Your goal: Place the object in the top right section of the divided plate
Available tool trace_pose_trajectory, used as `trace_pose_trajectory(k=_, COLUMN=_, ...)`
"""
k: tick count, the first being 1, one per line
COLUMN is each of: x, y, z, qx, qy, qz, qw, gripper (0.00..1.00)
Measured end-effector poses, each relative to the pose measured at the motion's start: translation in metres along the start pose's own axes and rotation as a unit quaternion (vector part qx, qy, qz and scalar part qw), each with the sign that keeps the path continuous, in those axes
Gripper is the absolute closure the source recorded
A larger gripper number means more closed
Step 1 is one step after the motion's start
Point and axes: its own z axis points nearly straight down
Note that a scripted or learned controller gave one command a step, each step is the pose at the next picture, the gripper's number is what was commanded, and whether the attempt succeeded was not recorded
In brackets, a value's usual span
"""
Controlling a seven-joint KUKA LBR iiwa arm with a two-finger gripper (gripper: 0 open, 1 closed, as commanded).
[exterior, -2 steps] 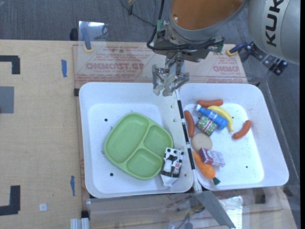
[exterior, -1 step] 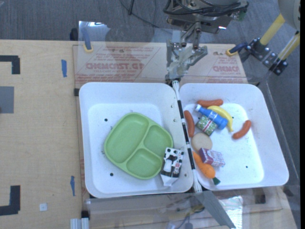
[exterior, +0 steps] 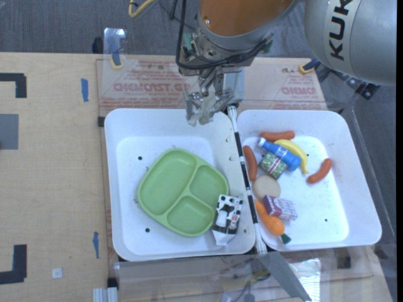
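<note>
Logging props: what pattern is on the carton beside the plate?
Black-and-white cow patches on the carton, in the camera view.

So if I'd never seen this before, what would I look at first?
Probably the big grey and orange arm coming down from the top, with its gripper hanging over the back edge of the left bin. Next, the bright green divided plate in that bin, a black-and-white carton beside it. The right bin holds a jumble of toy food.

Grey KUKA arm (exterior: 352, 24), orange wrist band, yellow cable, metal end effector (exterior: 204, 109)
</note>
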Motion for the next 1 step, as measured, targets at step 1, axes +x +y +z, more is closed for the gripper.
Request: trace_pose_trajectory(k=1, x=0.0313, y=-0.0267, z=-0.0920, qx=0.003, qy=-0.001, qz=-0.012, qw=0.9999, gripper=1.00)
